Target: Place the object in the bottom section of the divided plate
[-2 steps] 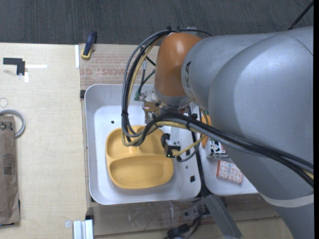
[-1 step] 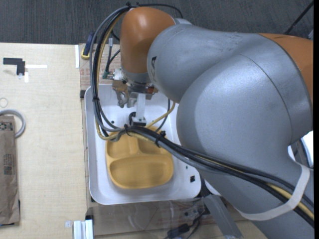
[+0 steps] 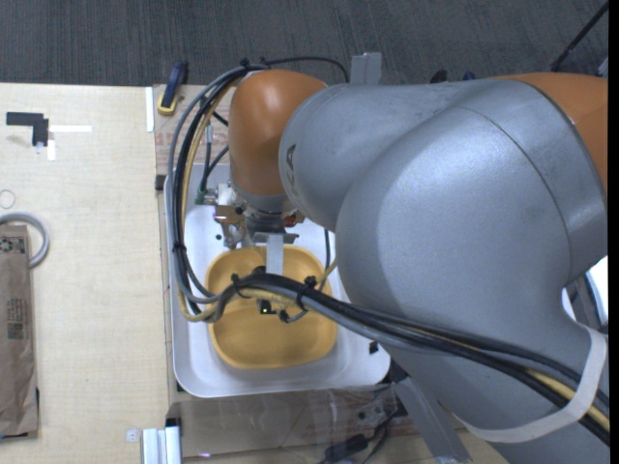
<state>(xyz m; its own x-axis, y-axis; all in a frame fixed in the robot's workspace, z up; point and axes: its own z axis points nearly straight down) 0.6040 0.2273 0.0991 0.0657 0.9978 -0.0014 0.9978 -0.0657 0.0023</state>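
The pale wooden bench (image 3: pixel 87 259) carries a white bin (image 3: pixel 193 370) holding a yellow plate (image 3: pixel 271 341). A brown paper bag (image 3: pixel 14 336) lies at its left edge.

Bulky grey arm (image 3: pixel 455 230) with an orange wrist band (image 3: pixel 266 129) and black cables (image 3: pixel 387 327) looped alongside.

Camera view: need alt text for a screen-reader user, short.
A large grey robot arm with an orange band reaches in from the right, its end effector hanging over a yellow divided plate inside a shallow white bin. Black cables loop along the arm, and a pale wooden bench lies left.
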